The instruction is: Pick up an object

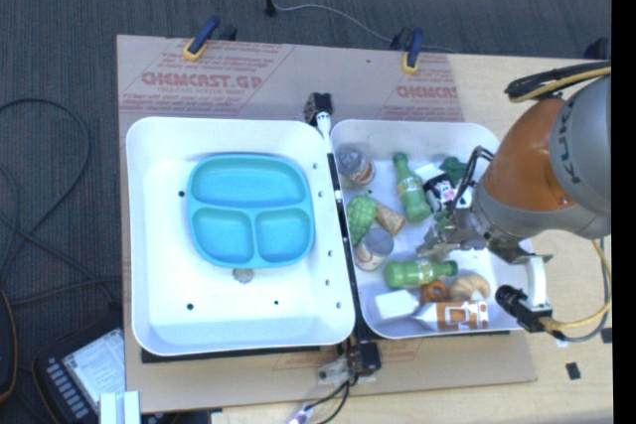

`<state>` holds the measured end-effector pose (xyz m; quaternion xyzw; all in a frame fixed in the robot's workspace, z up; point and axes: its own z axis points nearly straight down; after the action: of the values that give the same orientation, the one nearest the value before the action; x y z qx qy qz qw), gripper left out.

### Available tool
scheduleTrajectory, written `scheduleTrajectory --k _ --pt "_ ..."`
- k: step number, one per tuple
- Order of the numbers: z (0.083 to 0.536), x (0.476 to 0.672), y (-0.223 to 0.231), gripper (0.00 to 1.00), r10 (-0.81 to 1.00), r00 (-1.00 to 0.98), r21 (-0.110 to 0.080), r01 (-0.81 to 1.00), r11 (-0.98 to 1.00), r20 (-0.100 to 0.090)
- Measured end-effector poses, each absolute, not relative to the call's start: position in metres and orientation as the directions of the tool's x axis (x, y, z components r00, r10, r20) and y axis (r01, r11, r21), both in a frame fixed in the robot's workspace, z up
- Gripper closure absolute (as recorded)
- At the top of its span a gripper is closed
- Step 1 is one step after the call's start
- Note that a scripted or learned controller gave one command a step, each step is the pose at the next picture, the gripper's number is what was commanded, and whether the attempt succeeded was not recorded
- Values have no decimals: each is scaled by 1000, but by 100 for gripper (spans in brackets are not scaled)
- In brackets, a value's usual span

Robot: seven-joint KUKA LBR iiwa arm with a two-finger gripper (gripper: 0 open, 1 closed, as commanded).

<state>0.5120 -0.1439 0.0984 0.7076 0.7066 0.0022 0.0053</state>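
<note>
A: What does the camera view show on the left side?

B: The left bin [149, 243] holds a blue divided tray [249, 211] with three compartments, lying flat near the bin's middle. A small greyish item [242, 275] sits just below the tray's lower edge; too small to name.

A: And the right side?

B: The right bin [417, 130] is crowded. A green bottle [410, 187] lies near the top, a second green bottle [421, 270] lies on its side lower down, and a green ridged, cone-like piece [362, 212] rests by the bin's left wall. A small jar with a grey lid [350, 161] is in the upper left corner. Along the bottom edge lies a white and orange tube [452, 315], with a brownish toy item [434, 292] just above it.

A: Where is the arm?

B: The arm [542, 169], grey with its orange band, reaches in from the right over the right bin. The gripper [445, 231] hangs low among the clutter, between the two green bottles, just above the lower one.

A: Are its fingers wide, or closed on something?

B: I cannot tell; they blur into the items beneath.
</note>
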Motion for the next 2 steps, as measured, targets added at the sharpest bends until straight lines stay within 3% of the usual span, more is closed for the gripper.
scheduleTrajectory --k 1,2 --pt "98 512 -144 0 1000 1 11 1000 -1 -4" --pt "108 512 -144 100 1000 1 10 1000 -1 -5"
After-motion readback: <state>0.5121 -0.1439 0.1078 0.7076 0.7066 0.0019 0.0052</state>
